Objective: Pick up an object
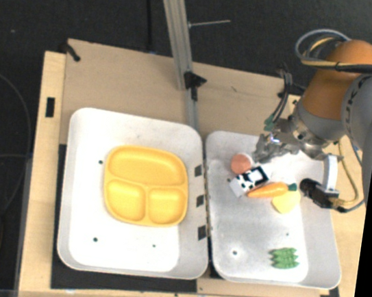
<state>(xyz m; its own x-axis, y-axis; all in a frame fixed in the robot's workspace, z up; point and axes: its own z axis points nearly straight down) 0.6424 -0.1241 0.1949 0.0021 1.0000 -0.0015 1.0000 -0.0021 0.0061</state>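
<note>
The right bin [307, 266] holds a round pinkish-orange ball [240, 163], a small black-and-white block [248, 181], an orange carrot [269, 190], a yellow lemon-shaped piece [286, 202] and a green bumpy piece [284, 258]. My gripper [267, 147] hangs over the bin's far edge, just up and to the right of the ball. No object shows between its fingers.
The left bin [76, 232] contains a yellow divided tray [145, 185]. A grey metal post [178, 32] rises behind the bins, ending near their shared far corner. Wooden bench [136, 68] surrounds both bins.
</note>
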